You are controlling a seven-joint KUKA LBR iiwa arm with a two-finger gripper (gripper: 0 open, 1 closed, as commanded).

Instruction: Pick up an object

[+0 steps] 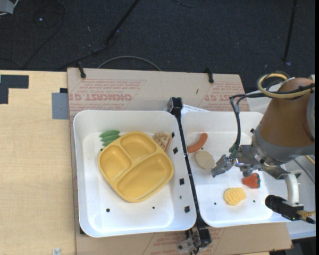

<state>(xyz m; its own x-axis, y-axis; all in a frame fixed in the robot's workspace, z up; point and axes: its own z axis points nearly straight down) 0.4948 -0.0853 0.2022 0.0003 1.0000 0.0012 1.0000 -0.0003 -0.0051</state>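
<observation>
Right white bin (212, 217) holds a sausage (196, 142) angled up-right; jaws' (223, 169) state unclear.

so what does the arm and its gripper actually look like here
The arm shows a broad orange band above a grey wrist section. Black cables loop along its left side, and a yellowish cable coils near its top. The gripper is a small grey metal two-finger unit with dark parts. I can see no readable markings on either.

yellow tray (136, 173) | green pod (109, 136) | orange sausage (196, 142) | red piece (251, 181) | white bins (90, 217)
</observation>
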